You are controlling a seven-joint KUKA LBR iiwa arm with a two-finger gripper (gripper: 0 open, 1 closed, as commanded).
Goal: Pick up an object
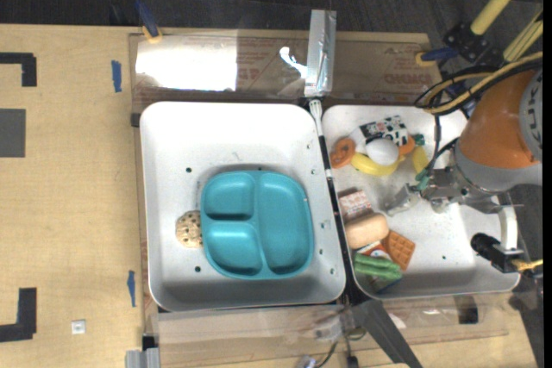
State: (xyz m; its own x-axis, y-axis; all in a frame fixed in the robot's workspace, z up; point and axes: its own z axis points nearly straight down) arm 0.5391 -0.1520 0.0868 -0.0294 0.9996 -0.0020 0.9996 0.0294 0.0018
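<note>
I've got the arm [500, 129] in from the right over the right bin [448, 258], pincer [412, 196] low near the bin's middle, just right of the toy-food clutter. I can't tell whether it is released or clenched, the tips are a grey blur, and nothing visibly sits between them. Candidates all lie along the right bin's left side: bread roll [366, 230], waffle [399, 247] touching it, green veg piece [377, 267] below, small wrapped pack [354, 202] above the roll, then orange piece [343, 152], egg [380, 153] on the banana [379, 166], and a black-white carton [385, 131] by the back wall. Left bin [172, 271] has the teal divided plate [257, 221] and a cookie [189, 228] touching its left edge. My call: go for the roll, nearest and bulkiest. Centre over it, straddle its short axis, drop straight, avoid clipping the waffle, close fully before lifting. Risk: the roll may roll away if hit off-centre.
</note>
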